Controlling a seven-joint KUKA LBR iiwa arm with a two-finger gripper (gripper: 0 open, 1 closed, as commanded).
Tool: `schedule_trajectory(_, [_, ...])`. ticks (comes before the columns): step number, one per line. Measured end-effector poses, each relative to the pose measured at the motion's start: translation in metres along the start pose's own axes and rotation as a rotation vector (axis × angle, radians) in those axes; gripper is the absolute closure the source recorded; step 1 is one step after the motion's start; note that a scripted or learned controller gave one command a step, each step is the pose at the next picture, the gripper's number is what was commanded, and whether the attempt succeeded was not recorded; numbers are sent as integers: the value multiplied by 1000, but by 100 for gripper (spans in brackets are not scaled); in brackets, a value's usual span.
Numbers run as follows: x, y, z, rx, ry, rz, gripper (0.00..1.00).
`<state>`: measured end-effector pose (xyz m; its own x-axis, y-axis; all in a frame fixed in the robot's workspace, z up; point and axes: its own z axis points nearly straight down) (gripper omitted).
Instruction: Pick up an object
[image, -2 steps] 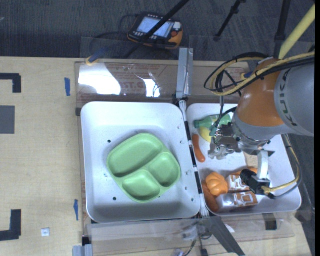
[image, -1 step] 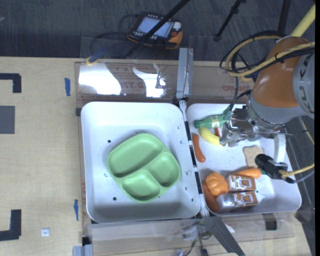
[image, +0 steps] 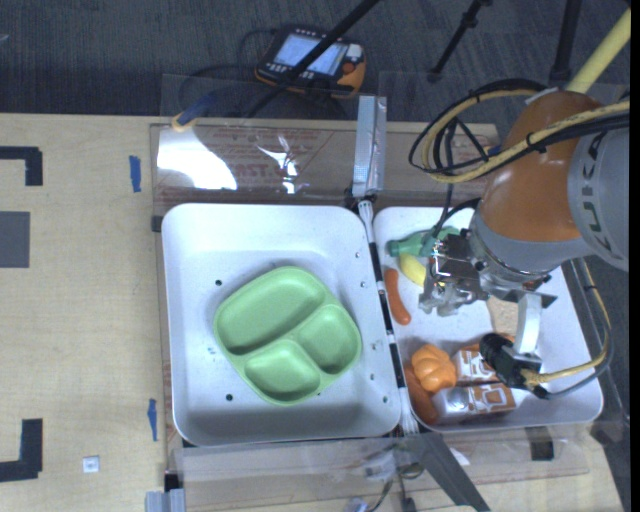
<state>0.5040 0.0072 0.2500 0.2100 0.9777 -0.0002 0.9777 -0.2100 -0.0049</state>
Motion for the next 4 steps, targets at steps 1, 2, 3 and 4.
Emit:
schedule_trajectory(1, [0, 0, -9, 0, -1, -2, 100])
schedule_trajectory(2, [-29, 65, 26, -6, -1, -34, 100])
schedule_trajectory(3, [-29, 66, 16, -8, -2, -36, 100])
schedule_trajectory(4, [-33, 48, -1, -6, -1, 71, 100])
